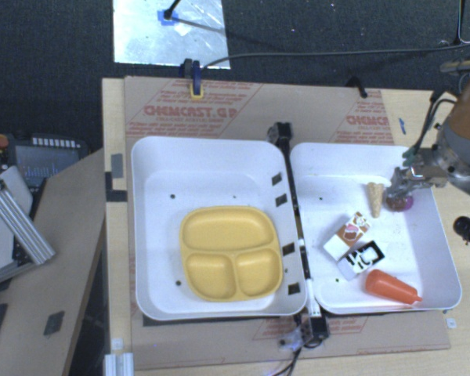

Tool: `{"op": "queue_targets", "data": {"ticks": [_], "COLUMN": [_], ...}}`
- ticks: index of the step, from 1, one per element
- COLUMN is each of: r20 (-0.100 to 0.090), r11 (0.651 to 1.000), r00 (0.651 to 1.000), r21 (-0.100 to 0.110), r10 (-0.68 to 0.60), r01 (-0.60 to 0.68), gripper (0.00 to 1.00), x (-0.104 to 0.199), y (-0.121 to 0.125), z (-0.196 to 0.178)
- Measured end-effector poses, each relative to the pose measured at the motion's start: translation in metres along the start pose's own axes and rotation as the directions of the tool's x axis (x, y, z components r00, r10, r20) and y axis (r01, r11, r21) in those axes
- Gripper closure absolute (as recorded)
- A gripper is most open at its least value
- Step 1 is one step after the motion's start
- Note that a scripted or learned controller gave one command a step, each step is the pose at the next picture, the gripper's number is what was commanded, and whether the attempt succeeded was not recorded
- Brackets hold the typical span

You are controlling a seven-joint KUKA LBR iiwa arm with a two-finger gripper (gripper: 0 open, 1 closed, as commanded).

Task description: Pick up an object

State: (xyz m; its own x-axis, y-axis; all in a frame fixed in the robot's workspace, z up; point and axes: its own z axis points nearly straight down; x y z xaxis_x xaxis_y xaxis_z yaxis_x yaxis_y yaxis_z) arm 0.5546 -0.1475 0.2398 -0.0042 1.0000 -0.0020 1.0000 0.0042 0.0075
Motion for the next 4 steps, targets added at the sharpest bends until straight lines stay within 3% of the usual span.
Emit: {"op": "queue_targets", "data": {"ticks": [1, 2, 4], "r20": [0.000, -0.003, -0.004], "r11": [1.000, 1.000, 1.000], "r00": [1.000, 1.000, 1.000], "r21": [0.001, 0.004, 0.007], "r10": [-0.001, -0.005, -0.006], "r01": [0.001, 0.005, 0.006], "gripper": [1.00, 1.00, 1.00], "x": [0.000, 0.052, 0.160], "y": [0.002, -0.008, -0.023], "z": [-0.036, -0.040, -0.005]}}
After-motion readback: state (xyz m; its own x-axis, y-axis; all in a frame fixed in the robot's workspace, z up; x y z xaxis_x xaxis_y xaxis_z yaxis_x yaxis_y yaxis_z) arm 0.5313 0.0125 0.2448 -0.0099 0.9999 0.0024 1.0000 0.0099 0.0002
